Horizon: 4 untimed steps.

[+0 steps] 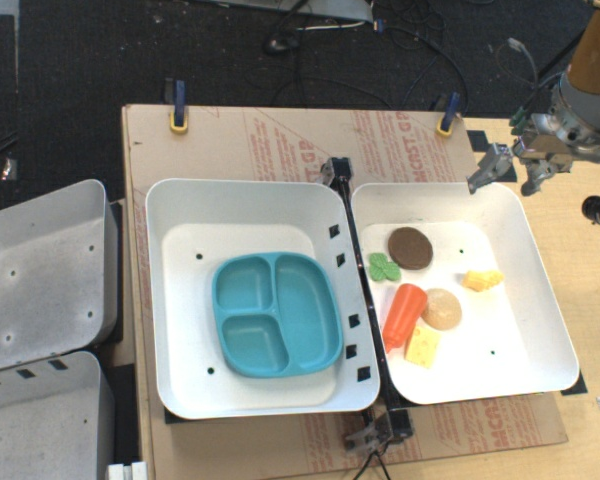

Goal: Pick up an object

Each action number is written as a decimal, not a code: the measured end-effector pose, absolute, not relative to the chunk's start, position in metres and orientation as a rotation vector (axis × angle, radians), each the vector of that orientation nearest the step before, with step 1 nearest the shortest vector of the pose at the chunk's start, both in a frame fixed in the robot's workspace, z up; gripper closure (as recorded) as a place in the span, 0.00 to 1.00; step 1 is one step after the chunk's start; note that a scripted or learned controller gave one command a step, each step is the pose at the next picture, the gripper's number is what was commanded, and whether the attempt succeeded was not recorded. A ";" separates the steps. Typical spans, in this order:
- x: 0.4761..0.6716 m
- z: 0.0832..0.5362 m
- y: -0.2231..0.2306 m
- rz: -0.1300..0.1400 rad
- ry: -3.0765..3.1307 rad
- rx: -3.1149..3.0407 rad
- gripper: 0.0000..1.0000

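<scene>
Carrot (404,313) lying in right bin (540,308), well apart at seven o'clock from open, empty claw (507,171)

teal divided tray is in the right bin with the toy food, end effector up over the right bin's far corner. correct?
Not quite. The camera view shows the teal divided tray alone in the left bin. The toy food is in the right bin, and the end effector is over its far corner.

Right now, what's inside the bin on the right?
Inside the right bin: a brown disc, a green piece, an orange carrot, a tan round piece, a yellow block and a yellow piece. The carrot and tan round overlap the block's top edge.
</scene>
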State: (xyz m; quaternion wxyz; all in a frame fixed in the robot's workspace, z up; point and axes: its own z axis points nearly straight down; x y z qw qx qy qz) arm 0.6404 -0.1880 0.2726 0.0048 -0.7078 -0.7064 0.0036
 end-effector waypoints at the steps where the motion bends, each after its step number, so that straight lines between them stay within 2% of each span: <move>1: 0.642 0.281 -0.187 0.000 -2.223 -2.221 0.00; 3: 0.637 0.192 -0.177 0.003 -2.221 -2.218 0.00; 4: 0.638 0.129 -0.180 0.005 -2.218 -2.219 0.00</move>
